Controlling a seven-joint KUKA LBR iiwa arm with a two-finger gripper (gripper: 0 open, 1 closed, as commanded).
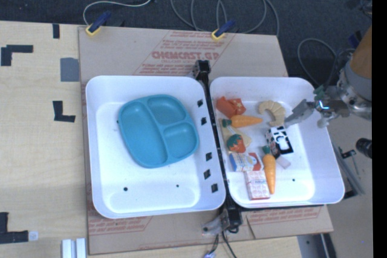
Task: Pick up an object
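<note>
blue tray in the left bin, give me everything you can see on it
The blue tray is a light-blue, plastic-looking meal plate with rounded corners and three compartments: one large, two smaller. It lies flat, right side up, turned at a slant, on the floor of the left bin, toward its upper middle. Its compartments hold nothing. It touches just the bin floor.

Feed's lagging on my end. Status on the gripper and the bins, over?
Gripper over right bin, upper right, nothing seen between fingers. Carrots, croissant, small carton lying in that bin, unpicked. Blue tray in left bin, well apart.
</note>
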